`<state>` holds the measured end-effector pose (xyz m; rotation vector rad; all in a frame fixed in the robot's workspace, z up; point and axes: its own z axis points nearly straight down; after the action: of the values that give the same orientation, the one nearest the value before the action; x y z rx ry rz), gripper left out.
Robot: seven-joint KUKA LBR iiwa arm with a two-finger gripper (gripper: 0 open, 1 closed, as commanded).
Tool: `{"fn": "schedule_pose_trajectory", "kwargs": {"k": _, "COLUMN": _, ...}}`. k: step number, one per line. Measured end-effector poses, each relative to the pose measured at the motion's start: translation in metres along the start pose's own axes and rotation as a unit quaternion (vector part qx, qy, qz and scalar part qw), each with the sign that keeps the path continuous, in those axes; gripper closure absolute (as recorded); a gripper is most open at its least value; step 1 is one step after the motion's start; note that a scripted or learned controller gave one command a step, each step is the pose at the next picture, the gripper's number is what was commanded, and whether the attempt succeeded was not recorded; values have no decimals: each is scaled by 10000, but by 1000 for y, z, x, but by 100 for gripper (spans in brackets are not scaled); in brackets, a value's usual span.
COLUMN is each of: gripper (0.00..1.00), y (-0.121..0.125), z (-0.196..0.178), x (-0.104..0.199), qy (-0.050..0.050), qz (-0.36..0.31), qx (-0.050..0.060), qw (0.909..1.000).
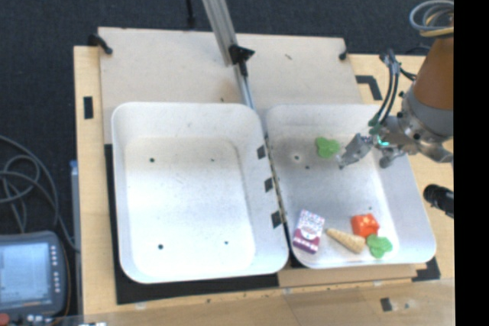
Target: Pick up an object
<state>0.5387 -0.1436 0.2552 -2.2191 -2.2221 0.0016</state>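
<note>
My gripper (372, 153) hangs over the right bin (397, 202), its two fingers spread apart with nothing between them, so it is open. A small green object (327, 147) lies just left of the left fingertip, apart from it. Along the bin's front edge lie a purple and white carton (308, 231), a tan cone-shaped piece (346, 240), a red object (364, 225) and another green object (379, 246).
The left bin (137, 164) sits beside the right one, with a ridge between them. A slanted metal pole (218, 8) rises from behind the bins. A screen (27, 271) and cables lie off the bench at lower left.
</note>
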Motion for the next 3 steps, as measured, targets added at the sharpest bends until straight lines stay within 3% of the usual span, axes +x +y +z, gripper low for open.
{"fn": "schedule_pose_trajectory", "kwargs": {"k": 1, "gripper": 0, "y": 1, "z": -2, "x": 0, "qy": -4, "qz": 7, "qx": -21, "qw": 10000}}
{"fn": "schedule_pose_trajectory", "kwargs": {"k": 3, "gripper": 0, "y": 4, "z": 108, "x": -18, "qy": -7, "qz": 15, "qx": 10, "qw": 10000}}
